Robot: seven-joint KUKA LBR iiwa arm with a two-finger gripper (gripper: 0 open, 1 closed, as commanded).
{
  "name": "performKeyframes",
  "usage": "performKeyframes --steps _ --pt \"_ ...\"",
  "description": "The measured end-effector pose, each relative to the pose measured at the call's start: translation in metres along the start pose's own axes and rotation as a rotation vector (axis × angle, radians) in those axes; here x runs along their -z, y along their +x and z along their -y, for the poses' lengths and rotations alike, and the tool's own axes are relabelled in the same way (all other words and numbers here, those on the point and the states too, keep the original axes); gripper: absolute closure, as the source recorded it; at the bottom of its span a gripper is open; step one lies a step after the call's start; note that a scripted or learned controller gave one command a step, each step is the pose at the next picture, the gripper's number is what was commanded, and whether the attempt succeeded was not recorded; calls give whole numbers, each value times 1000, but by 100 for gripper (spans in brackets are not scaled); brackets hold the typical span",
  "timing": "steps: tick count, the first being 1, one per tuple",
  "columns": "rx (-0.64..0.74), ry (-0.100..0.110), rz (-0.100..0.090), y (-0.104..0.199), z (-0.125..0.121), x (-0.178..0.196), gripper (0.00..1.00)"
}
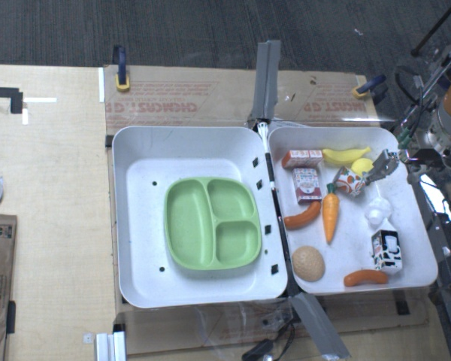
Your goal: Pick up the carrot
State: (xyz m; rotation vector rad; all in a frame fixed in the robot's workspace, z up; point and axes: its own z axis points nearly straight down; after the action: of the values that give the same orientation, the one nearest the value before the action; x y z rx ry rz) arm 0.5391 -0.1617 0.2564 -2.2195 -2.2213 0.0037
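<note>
1. Carrot [330, 213] lies in your right bin [417, 224], leaf end toward the pincer [381, 167].
2. Your pincer hovers near the banana [344, 155]; whether it is spread, I cannot tell.

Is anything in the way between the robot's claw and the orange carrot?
Yes. The two-finger gripper hangs up and right of the orange carrot, and a small red-and-white rounded toy sits between them, touching the carrot's green top.

Mirrored "CHEMCAST GP" print on cardboard sheet [173, 96]
</note>
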Motion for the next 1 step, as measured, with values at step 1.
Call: performKeyframes --steps 1 --pt "47 1 -1 24 -10 -90 0"
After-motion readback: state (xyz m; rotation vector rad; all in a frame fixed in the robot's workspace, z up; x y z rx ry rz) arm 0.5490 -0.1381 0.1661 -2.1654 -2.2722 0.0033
